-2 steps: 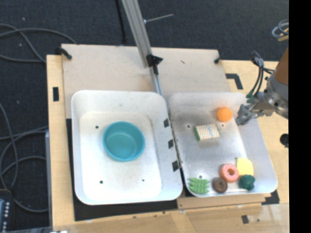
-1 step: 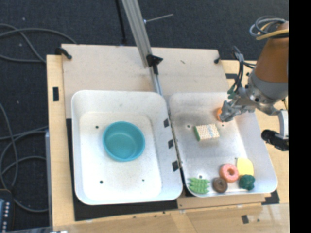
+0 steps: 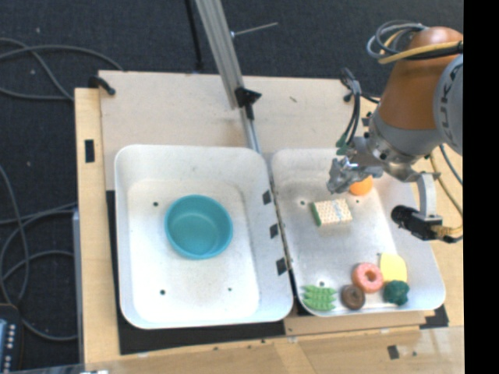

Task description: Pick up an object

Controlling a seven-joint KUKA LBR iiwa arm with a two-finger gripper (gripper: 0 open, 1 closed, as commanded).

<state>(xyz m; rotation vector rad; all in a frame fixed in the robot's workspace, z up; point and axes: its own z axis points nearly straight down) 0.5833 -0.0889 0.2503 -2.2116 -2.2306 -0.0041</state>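
Note:
My gripper [image 3: 341,174] hangs over the back of the right bin [image 3: 300,179], at the end of the grey and orange arm. A small orange object [image 3: 361,185] lies right beside it, partly hidden by the wrist; whether they touch is unclear. Just in front of the gripper lies a beige waffle-like block with a green end [image 3: 332,212]. At the bin's front edge are a pink donut [image 3: 366,276], a brown donut [image 3: 353,297], a yellow piece [image 3: 394,267], a dark green piece [image 3: 397,292] and a light green leafy piece [image 3: 318,296].
A teal bowl [image 3: 199,225] sits in the middle of the left bin [image 3: 140,287]. A metal pole [image 3: 226,53] slants up from between the bins at the back. Cables and a black fitting [image 3: 413,220] hang at the right bin's right side.

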